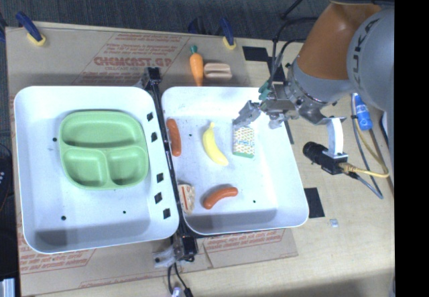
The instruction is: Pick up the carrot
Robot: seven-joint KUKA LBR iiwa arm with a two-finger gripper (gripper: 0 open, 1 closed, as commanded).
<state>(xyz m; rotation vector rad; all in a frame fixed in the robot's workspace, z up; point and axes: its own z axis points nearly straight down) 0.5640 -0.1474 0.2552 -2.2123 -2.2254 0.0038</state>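
Carrot (pixel 196 66) on cardboard beyond bins

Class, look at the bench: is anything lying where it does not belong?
Yes. The carrot and a small hot dog bun lie on the cardboard behind the right bin, outside both bins, while the other toy foods sit inside it.

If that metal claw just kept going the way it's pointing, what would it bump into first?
The gripper points down and left into the right-hand white bin. First in line looks to be the small green-and-yellow patterned block just below it, though depth is hard to judge.

Carrot (pixel 196 66) behind right bin (pixel 295 182)
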